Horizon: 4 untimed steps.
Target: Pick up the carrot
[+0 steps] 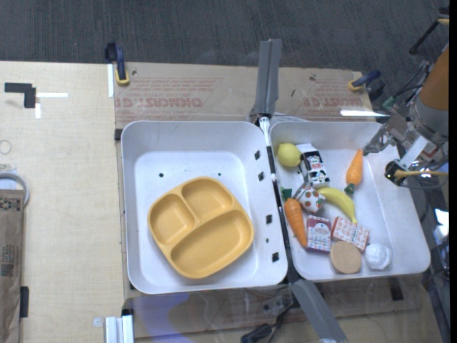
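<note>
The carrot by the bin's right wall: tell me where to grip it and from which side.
Grip this carrot across its thick orange middle, from above. It lies flat with its green end toward the banana, and bare floor flanks it. A judgement from one view.

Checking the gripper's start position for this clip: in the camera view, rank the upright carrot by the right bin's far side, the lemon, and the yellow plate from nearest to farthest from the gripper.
Measured from the gripper at the right bin's right edge:
1. Upright carrot, right bin, just to the gripper's left.
2. Lemon, right bin's far-left corner.
3. Yellow plate, in the left bin.
</note>
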Each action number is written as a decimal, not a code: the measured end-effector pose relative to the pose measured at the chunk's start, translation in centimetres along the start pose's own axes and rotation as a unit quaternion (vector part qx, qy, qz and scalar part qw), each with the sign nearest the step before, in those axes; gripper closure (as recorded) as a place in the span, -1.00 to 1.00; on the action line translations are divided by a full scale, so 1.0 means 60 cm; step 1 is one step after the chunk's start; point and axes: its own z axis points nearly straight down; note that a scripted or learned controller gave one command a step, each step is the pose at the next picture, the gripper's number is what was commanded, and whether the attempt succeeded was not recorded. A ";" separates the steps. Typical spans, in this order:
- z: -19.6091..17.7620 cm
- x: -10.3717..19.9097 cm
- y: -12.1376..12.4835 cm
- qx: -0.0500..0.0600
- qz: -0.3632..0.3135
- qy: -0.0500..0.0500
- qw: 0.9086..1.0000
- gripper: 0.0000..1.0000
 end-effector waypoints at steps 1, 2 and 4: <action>0.116 0.051 0.007 0.000 0.017 0.000 1.000 -1.00; 0.115 0.042 0.010 0.000 0.238 0.000 0.971 -1.00; 0.112 0.032 0.036 0.005 0.103 0.003 0.995 1.00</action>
